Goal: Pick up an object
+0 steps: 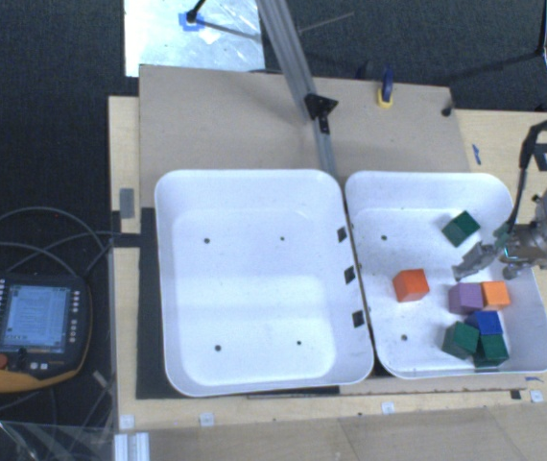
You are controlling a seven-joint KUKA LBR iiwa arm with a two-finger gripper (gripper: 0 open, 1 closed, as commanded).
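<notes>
The right bin (379, 209) holds several small blocks. A green block (461, 228) lies near its back right, and an orange block (410, 284) sits alone in the middle. At the front right, a purple block (465, 298), a smaller orange block (495, 294), a blue block (489, 321) and two green blocks (462, 339) are clustered together. My gripper (490, 263) reaches in over the right rim and hovers just behind the purple and small orange blocks. Its fingers are spread open with nothing between them.
The left bin (254, 185) stands beside the right one. A slanted metal pole (291, 56) crosses the back of the bench. A teach pendant (29, 329) with cables lies on the floor at the left.
</notes>
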